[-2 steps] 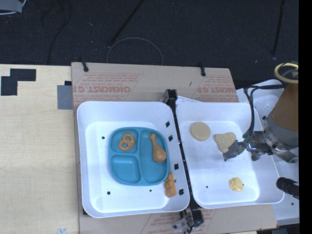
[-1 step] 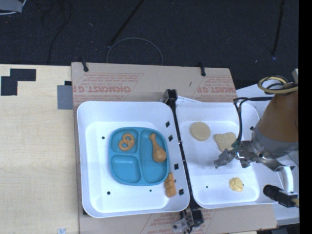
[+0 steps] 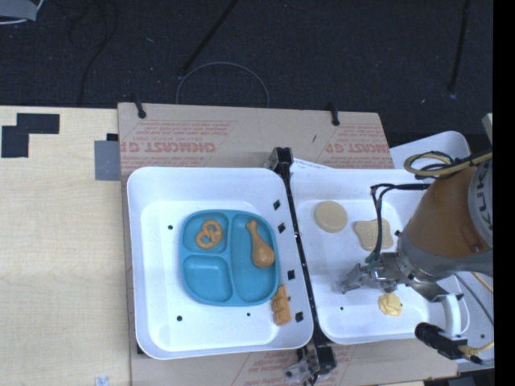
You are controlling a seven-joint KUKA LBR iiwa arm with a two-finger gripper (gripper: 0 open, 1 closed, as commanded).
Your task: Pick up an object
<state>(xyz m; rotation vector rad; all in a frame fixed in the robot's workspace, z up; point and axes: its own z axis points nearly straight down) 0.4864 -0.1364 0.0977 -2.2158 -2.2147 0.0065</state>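
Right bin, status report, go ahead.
Tool low in right bin, nothing seen between fingers. Yellow piece beside it, ungrasped. Two tan pieces further back.

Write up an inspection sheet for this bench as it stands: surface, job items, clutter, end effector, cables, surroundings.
Surface: two white bins side by side, left bin and right bin, on a cardboard sheet.
Job's things: blue divided plate in the left bin holds a pretzel and a drumstick; an orange piece lies beside the plate. The right bin holds a round cookie, a tan piece and a yellow piece.
Clutter: nothing seen.
End effector: low over the right bin, near the yellow piece; grip unclear.
Cables: black cable looping off the arm.
Surroundings: dark floor, wooden benchtop.
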